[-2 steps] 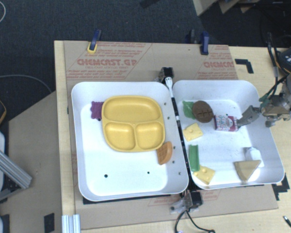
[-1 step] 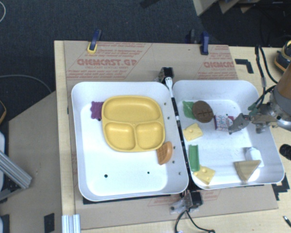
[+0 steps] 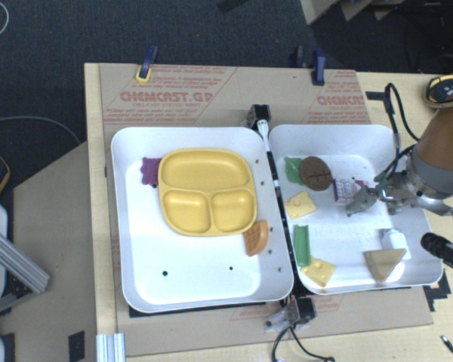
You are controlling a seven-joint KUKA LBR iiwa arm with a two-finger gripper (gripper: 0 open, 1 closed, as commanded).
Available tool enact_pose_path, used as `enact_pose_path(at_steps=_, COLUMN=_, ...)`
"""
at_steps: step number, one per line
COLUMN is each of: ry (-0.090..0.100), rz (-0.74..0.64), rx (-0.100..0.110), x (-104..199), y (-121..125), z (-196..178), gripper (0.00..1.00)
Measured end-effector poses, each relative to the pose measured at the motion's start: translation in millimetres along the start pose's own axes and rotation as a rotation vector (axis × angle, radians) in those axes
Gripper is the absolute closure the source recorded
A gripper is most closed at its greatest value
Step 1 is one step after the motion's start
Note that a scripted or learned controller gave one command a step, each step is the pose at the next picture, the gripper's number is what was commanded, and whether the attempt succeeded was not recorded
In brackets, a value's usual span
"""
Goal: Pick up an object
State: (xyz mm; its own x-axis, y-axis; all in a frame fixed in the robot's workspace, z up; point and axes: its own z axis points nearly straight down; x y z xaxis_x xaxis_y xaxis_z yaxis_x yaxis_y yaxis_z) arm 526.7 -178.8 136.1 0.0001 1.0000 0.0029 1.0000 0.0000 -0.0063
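My gripper hangs over the middle of the right bin, reaching in from the right. Its tip is right beside a small pink and white object, touching or just above it; nothing is clearly held. Close by to the left lie a round brown cookie, a green piece and a pale yellow cheese slice. Nearer the front edge are a green stick, a yellow wedge, a tan wedge and a small white piece.
The left bin holds a yellow divided plate, a purple piece at its left and an orange-brown piece by the divider. The arm's grey body covers the right bin's right side. Cables run along the bench's right edge.
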Motion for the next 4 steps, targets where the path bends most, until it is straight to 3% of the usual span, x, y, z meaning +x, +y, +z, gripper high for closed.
enact_pose_path(at_steps=1, ry=0.000, rz=0.000, rx=0.001, x=1, y=-1, z=54, gripper=0.00)
enact_pose_path(at_steps=2, ry=-0.003, rz=0.001, rx=-0.008, x=0, y=1, z=40, gripper=1.00)
enact_pose_path(at_steps=4, ry=-0.006, rz=0.000, rx=-0.014, x=-4, y=0, z=-65, gripper=1.00)
